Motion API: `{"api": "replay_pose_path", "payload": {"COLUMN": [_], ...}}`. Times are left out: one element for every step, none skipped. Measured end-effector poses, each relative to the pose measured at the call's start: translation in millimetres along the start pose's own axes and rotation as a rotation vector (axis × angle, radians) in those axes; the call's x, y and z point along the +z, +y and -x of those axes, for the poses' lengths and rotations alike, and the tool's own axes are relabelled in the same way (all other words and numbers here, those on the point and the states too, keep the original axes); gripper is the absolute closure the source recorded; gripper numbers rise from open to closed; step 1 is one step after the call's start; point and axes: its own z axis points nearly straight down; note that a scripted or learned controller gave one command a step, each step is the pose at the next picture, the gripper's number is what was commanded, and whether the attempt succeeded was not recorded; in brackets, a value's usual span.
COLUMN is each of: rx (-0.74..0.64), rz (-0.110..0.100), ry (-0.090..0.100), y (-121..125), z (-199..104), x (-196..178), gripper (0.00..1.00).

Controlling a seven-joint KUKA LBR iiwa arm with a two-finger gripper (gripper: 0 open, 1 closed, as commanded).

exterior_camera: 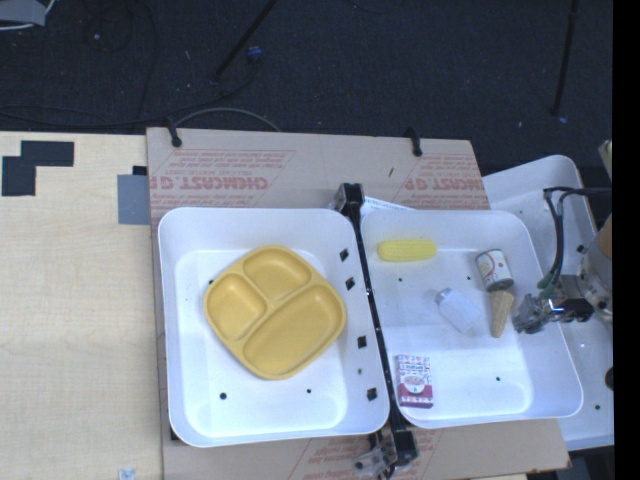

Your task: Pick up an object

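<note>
The counter (70, 298) carries two white bins side by side. The left bin (190, 388) holds a yellow divided plate (275, 311) near its middle, turned at a slant. The right bin (500, 398) holds five smaller things: a yellow corn cob (406, 251) at 11 o'clock, a clear bottle (460, 310) near the centre, a red-and-white packet (415, 381) at 7 o'clock, a small can (492, 266) at 2 o'clock, and a tan cone (500, 313) just below the can. The tool (530, 313) sits at 3 o'clock by the right bin's rim, just beside the cone; whether it is open, closed or gripping anything cannot be told.
</note>
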Motion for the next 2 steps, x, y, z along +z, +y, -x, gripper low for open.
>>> {"api": "replay_pose_path", "payload": {"rx": [0.0,-0.003], "rz": [0.002,-0.003], "ry": [-0.001,0.002], "y": [-1.9,11.0], "z": [0.1,-42.8], "x": [-62.9,-63.5], "gripper": [1.0,1.0]}}
